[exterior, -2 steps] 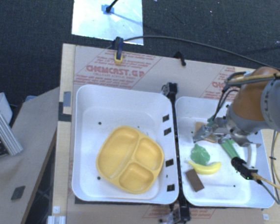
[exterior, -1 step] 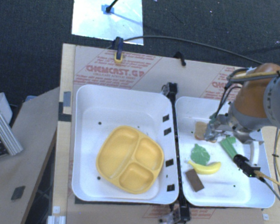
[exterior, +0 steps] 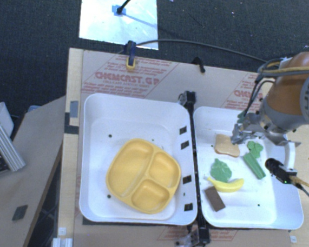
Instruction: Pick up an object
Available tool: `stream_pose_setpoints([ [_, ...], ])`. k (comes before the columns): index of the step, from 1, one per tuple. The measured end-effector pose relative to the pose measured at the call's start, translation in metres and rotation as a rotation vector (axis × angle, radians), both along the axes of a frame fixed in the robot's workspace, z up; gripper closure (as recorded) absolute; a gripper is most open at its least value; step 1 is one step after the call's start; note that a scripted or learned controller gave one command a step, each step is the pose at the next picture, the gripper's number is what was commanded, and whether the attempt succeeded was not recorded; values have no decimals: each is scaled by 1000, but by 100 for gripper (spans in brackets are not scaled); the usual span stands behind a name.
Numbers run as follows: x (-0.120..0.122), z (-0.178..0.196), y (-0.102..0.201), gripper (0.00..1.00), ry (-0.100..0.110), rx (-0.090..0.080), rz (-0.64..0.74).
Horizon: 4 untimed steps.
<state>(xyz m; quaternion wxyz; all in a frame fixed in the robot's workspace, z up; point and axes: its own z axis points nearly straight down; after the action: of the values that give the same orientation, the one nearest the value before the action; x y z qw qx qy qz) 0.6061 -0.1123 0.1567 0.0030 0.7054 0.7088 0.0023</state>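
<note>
yellow plastic, a divided tray [exterior: 143, 182], lies in the left bin [exterior: 95, 142], tilted a little and well apart from anything else. across the divider, the right bin [exterior: 281, 214] holds the small things worth picking: a tan bread-like slice [exterior: 226, 147] near its upper left, a green leafy piece [exterior: 220, 169] below that, a yellow banana [exterior: 226, 184] just under the leaf and seemingly touching it, and a brown block [exterior: 214, 198] nearest the front wall. further right lies a long green vegetable [exterior: 255, 158], slanted. the gripper [exterior: 241, 133] hangs over the top of this bin, just beside the bread slice and the head of the green vegetable; whether its fingers are spread or closed, i cannot tell, and nothing is visibly held.

the risk, as i judge it, is crowding: the slice lies flat and thin, so the fingers may slide off it, and the vegetable lies close enough that a descent could nudge both and grip neither. the leaf and banana, so close, could come up together or slip.
</note>
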Motion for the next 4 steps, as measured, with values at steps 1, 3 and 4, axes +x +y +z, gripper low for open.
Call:
stream_pose_setpoints([
  [1,11,49,1,100,1,0,0],
  [3,26,80,59,100,4,2,5],
  [4,34,69,116,100,5,2,4],
])
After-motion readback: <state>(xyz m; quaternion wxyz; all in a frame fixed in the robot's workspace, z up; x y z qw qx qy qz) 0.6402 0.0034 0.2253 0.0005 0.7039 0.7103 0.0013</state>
